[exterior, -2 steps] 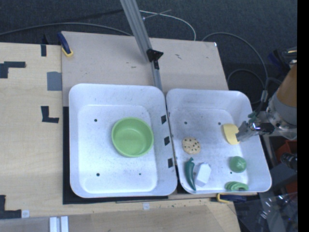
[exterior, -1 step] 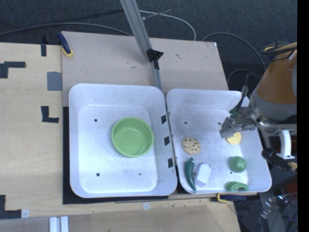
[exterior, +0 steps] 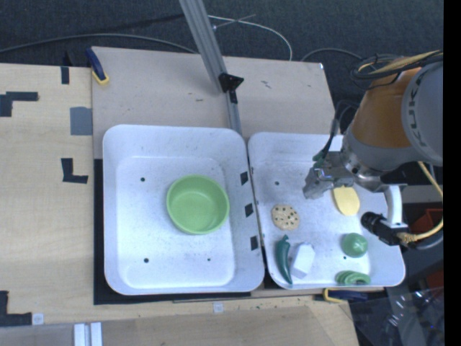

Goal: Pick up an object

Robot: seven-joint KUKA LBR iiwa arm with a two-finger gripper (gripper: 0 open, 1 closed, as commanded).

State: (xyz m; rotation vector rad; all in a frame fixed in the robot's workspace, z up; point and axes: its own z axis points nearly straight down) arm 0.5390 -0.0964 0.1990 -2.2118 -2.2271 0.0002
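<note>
Gripper (exterior: 317, 184): it hangs over the right bin, in the upper middle part, pointing down and to the left. The metal fingers are small and blurred, so I cannot tell how far apart they stand, and I see no object between them.
Yellow object (exterior: 346, 200): a pale yellow oval piece (perhaps a toy lemon) that lies just beside the gripper, on its right and a little lower.
Cookie (exterior: 284, 215): a round tan cookie with dark spots, on the bin floor below and to the left of the gripper, apart from it.
Green pepper (exterior: 282, 256): a long dark green piece near the front left corner of the right bin, touching or almost touching the white block (exterior: 302, 259) beside it.
Green round object (exterior: 354, 244): it sits near the right wall, below the yellow object.
Green flat piece (exterior: 352, 278): it rests against the front rim, with ridges on it.
Right bin (exterior: 268, 157): white and shallow; all the small objects are inside it.
Left bin (exterior: 130, 193): white, side by side with the right one; a green bowl (exterior: 197, 204) stands upright near its middle.
Arm (exterior: 392, 117): grey with the orange band, it enters from the right side.
Bench (exterior: 43, 193): light wood, with dark tape marks on the left.
</note>
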